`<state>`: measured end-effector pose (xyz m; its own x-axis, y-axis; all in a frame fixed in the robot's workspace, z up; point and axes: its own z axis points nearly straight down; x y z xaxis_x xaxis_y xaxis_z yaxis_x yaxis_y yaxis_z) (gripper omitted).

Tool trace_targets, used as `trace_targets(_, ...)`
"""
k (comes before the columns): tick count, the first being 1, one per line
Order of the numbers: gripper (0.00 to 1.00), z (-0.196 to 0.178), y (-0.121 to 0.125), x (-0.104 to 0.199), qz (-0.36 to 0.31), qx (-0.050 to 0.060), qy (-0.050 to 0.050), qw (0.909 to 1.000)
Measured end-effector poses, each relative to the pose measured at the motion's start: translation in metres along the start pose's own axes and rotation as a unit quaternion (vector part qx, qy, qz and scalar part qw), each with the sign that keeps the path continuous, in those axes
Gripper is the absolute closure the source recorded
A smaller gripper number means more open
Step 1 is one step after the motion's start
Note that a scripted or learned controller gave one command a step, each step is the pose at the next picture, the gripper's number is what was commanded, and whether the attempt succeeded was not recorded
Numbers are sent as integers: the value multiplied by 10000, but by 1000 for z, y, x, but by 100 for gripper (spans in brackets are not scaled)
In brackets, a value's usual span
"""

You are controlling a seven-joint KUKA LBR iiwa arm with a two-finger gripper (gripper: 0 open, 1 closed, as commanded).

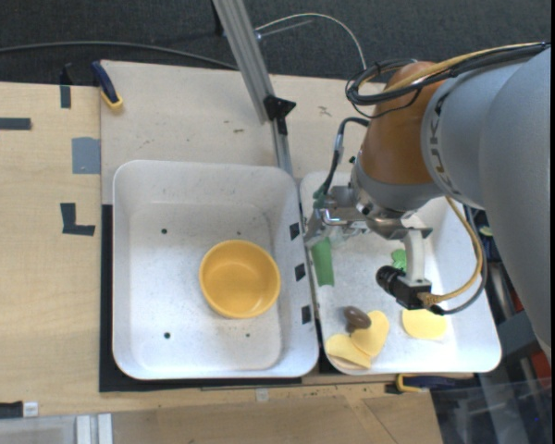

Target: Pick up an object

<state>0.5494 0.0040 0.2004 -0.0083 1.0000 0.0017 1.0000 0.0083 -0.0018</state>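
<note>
While the grey arm [481, 128] reached in from the right, its gripper [338, 218] sat low over the upper left part of the right bin [462, 354], close to the wall shared with the left bin [139, 248]; whether the fingers were spread or pressed together could not be told. A green stick [323, 262], straight and slim, lay directly below the gripper with its long axis running nearly parallel to that dividing wall, its top end at the gripper; contact could not be confirmed. Near the front edge of the right bin lay a flat yellow heart-like piece [361, 342], a small brown lump [356, 318] touching its upper edge, and a flat yellow disc [425, 325] further right. A round, smooth yellow bowl [240, 277] stood upright near the centre of the left bin, well apart from every wall, with bare speckled white floor all around it.
</note>
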Motion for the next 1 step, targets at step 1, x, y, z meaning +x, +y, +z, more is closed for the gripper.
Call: trace_targets(1,100,-3,23,40,11,-6,-2,10000)
